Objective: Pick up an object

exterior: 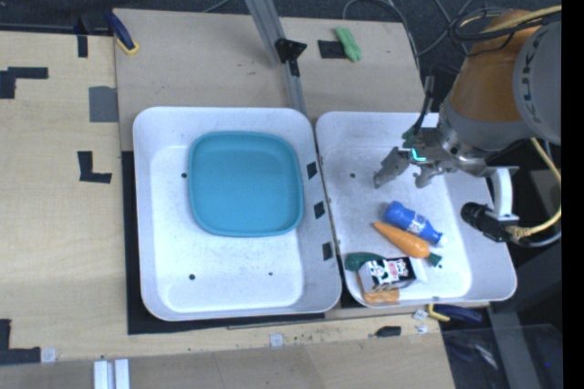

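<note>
My gripper (402, 176) hangs over the upper middle of the right bin (351, 150), its two fingers spread apart with nothing between them. Just below it lies a blue bottle (411, 221), tilted, and against that bottle's lower side an orange carrot (401, 240). Near the bin's front edge sits a small black-and-white box (388, 271) with a green piece at its left and an orange-brown piece (381, 295) under it. The gripper touches none of these.
A teal square plate (245, 183) fills the middle of the left bin (164, 278). A slanted metal pole (265, 4) crosses the bench behind the bins. A green block (348, 44) lies on the far board. Cables loop at the upper right.
</note>
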